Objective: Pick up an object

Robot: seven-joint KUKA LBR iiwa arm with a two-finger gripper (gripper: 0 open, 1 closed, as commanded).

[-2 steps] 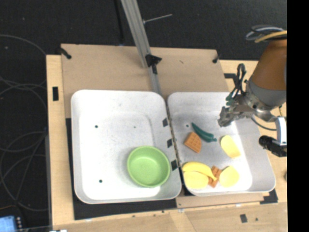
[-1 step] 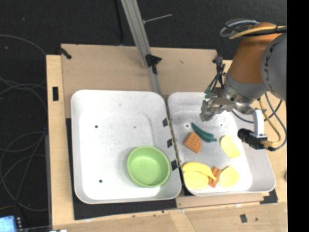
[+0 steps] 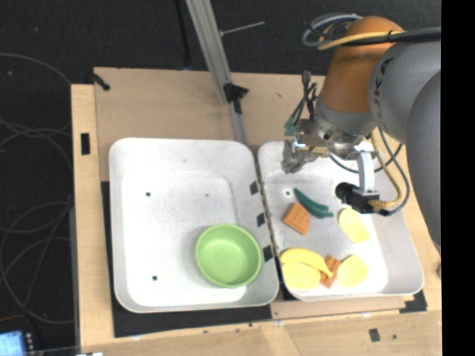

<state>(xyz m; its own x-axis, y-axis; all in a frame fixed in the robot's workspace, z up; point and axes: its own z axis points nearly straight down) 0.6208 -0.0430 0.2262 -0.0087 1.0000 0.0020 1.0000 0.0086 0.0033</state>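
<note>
foreground, lower frame: green bowl resting in the left bin, near its lower right corner. gripper hanging over the upper left corner of the right bin, upper right of centre; state of the jaws cannot be told at this size, nothing seen held. below and right of the gripper, on the bin floor: dark green curved piece, then orange waffle-like block just beside it, both apart from the gripper. further right and lower: yellow oval, yellow flat piece, small orange piece and yellow round piece, the last three clustered and touching at the bin's lower edge. step judged: approach, no object picked yet. next move likely calls for shifting down-frame over one piece and descending; green piece and orange block nearest. possible hindrance: bin wall and divider close at left, and crowding among the lower pieces. metal post slanting at upper centre, well apart.
</note>
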